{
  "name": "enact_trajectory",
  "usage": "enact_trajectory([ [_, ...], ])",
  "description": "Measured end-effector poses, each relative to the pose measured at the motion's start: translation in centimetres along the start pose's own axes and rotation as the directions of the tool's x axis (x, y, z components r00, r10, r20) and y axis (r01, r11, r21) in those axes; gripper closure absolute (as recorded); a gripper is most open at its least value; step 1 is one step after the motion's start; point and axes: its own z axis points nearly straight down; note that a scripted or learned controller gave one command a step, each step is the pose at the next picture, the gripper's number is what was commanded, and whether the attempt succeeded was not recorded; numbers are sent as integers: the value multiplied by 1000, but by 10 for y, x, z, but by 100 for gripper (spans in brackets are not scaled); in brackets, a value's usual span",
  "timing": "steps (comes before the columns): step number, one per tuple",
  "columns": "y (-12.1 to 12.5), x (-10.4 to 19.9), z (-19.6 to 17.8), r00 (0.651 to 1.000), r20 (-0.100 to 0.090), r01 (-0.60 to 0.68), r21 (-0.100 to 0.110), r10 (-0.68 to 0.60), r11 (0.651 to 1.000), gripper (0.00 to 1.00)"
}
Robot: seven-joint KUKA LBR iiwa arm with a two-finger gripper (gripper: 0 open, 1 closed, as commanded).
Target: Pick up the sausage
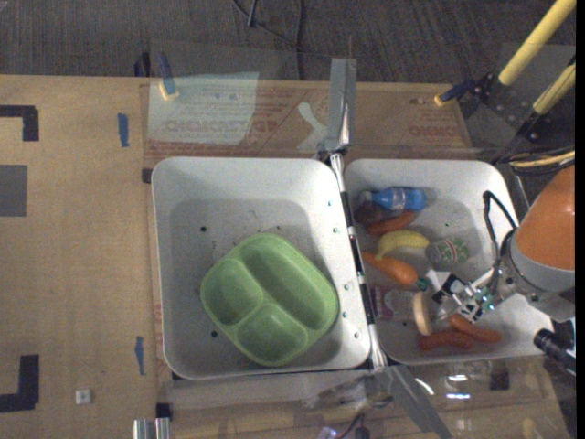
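Two white bins sit side by side. The right bin (475,176) holds toy food. The arm (548,236) enters from three o'clock. Its gripper (468,305) hovers just above the sausage (448,338), which lies at six o'clock from it, long axis running nine to three.

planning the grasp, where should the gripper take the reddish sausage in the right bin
Grip the reddish-brown sausage at mid-length, coming straight down with the fingers across its narrow width. It lies flat and roughly left-right near the white right bin's front wall, so a side approach looks cramped.
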Motion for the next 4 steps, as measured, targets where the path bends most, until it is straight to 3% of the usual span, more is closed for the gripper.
enact_trajectory([
  [1, 0, -3, -12, 1000, 4, -5, -4, 5, 1000, 100],
  [2, 43, 88, -124, 994, -1, 111, 3, -111, 994, 100],
  [3, 42, 87, -124, 994, -1, 111, 2, -111, 994, 0],
  [4, 96, 12, -153, 1000, 1, 3, 1, -3, 1000, 0],
])
